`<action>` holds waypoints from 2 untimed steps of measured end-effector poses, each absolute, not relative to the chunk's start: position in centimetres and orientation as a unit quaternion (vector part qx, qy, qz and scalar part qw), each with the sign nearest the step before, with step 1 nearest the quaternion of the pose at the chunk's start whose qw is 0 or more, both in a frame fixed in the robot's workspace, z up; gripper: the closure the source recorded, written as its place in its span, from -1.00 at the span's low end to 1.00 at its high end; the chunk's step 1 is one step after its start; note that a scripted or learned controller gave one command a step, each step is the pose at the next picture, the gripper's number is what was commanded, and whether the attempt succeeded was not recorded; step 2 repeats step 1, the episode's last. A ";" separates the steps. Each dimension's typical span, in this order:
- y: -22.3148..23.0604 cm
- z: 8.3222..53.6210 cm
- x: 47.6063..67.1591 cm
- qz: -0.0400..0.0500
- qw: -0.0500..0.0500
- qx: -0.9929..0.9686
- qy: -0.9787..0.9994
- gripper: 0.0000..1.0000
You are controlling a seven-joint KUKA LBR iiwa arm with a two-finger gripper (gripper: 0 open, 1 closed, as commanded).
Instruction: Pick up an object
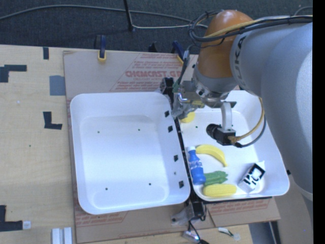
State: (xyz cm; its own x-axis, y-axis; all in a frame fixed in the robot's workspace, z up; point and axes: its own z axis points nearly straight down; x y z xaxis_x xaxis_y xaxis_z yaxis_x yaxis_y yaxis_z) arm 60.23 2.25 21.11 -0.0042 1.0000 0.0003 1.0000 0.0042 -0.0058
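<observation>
Yellow banana (212,153) lies in the right bin (277,159), long axis running upper left to lower right. Whether the tool (184,108) above it is open, I cannot tell.

Even, fairly bright overhead light. Left bin (122,151), left of my claw (184,104), glares nearly blown-out white, shadows soft along its walls. My arm (274,75) looms close and blurry to the right. Overall picture soft, low resolution, small objects below my claw fuzzy.
</observation>
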 end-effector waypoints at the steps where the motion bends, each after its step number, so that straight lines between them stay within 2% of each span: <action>1: 7.6 20.4 60.8 0.002 0.002 -0.705 -0.709 1.00; 2: 7.6 20.4 60.8 0.002 0.002 -0.705 -0.709 1.00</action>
